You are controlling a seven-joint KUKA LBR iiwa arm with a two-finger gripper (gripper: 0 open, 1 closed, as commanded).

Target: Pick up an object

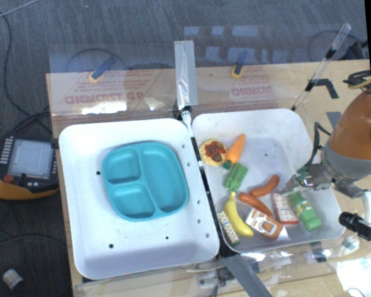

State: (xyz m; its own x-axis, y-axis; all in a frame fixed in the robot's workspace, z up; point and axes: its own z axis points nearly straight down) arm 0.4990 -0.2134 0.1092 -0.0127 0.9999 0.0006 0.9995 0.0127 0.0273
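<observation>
A: What is seen in the left bin (78,187)?

B: A blue tray (145,180) with three sections is seen at its centre.

A: And in the right bin (281,125)?

B: Toy food is gathered there. A carrot (236,148) is placed at 12 o'clock, a banana (236,217) at 7 o'clock, a green bottle (305,211) at 4 o'clock.

A: Where is the gripper (306,180) found?

B: It is seen at 3 o'clock of that bin, just above the bottle. Whether anything is gripped cannot be told; its tip is blurred.
</observation>
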